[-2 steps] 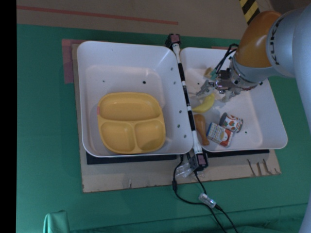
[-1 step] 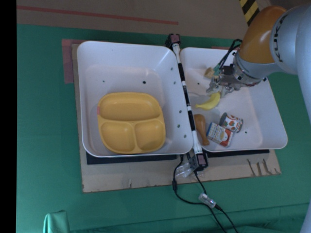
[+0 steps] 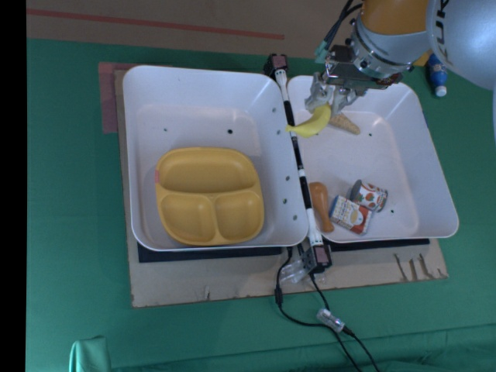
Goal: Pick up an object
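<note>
We note the gripper above the right bin's far left corner, pinching a banana that hangs just beneath its fingers, beside an ice-cream cone.

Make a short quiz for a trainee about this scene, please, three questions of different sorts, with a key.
1. True or false: the yellow tray lies in the left bin.
2. What is nearest the gripper? A) can B) banana C) box
3. Fill in: the orange sausage lies in the ____ bin.

Key: 1 true; 2 B, the banana lies just under the gripper, beside a cone; 3 right.
</note>
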Motion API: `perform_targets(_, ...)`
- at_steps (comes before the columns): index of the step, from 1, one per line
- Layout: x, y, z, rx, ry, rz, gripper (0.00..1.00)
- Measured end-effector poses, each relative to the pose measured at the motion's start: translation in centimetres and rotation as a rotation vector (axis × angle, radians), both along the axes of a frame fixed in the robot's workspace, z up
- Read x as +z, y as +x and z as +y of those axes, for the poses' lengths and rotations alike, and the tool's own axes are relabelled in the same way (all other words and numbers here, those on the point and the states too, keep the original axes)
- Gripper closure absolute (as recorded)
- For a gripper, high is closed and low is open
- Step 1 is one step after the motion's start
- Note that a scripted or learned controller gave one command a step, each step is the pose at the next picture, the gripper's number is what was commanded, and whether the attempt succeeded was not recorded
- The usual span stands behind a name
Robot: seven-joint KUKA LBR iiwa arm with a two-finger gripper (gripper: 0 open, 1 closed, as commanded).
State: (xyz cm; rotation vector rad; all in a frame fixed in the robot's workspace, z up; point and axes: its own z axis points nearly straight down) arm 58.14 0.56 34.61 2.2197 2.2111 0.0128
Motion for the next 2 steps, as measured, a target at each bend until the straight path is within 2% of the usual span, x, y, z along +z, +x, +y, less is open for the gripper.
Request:
perform_targets(1,1.5,-6.8,3.9,0.000,0.002,0.006,1.00)
perform_targets(2,4.2,-8.2,8.8,-0.001,0.003,0.001,1.00)
